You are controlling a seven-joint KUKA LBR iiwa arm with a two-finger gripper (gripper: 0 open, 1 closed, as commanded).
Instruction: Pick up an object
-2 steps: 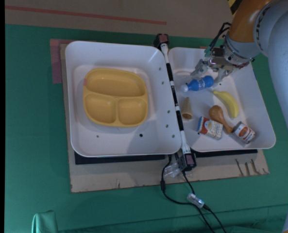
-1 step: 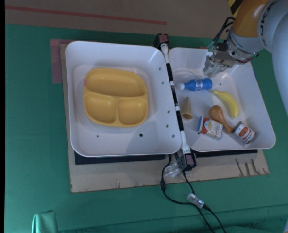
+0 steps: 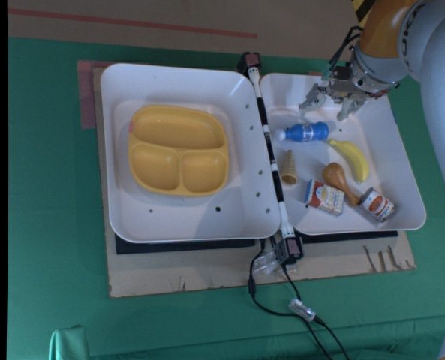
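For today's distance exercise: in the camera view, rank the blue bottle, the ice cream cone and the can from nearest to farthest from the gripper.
From the gripper:
1. Blue bottle, lying just below it in the right bin.
2. Ice cream cone, mid-bin near the divider.
3. Can, at the bin's lower right corner.

The arm (image 3: 432, 28) is smooth, rounded grey, with an orange band above the wrist. Behind the fingers, the gripper (image 3: 330, 103) is metallic grey, a black cable looping alongside.
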